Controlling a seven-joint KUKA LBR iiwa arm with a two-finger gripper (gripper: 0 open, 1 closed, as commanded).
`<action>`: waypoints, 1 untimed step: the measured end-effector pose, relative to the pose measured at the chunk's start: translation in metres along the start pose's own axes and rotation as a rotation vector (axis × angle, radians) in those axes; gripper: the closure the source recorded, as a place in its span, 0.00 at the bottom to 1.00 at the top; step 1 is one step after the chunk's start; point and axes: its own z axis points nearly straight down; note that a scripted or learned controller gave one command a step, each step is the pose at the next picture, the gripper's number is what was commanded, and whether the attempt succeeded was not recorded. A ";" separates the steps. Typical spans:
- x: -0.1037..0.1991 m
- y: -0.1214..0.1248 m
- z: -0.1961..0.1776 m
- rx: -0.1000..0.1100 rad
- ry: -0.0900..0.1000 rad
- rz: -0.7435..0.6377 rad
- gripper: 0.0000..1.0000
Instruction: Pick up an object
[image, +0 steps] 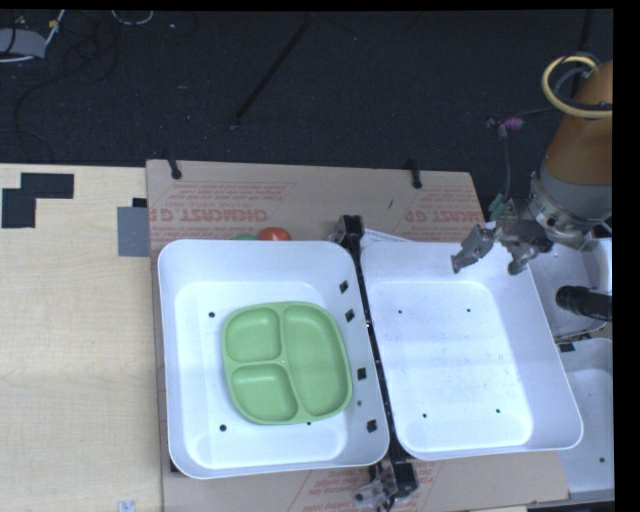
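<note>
Right white bin (470, 350) sat directly under the gripper (488, 262), back rim just beneath it. Left white bin (190, 300) was well to the gripper's left, touching the right bin along a black clip strip (352, 235) that ran between them. Both bins rested on a printed cardboard sheet (300, 200), which stuck out behind them, left of the gripper. Pale wooden bench top (70, 350) was furthest from the gripper, with a grey patch (131, 230) and black marks (35, 195) on it. Dark floor (350, 90) lay beyond, with loose cables (270, 65) up and left of the gripper.
</note>
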 end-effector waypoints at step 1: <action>0.000 0.002 -0.008 -0.012 -0.002 -0.002 0.00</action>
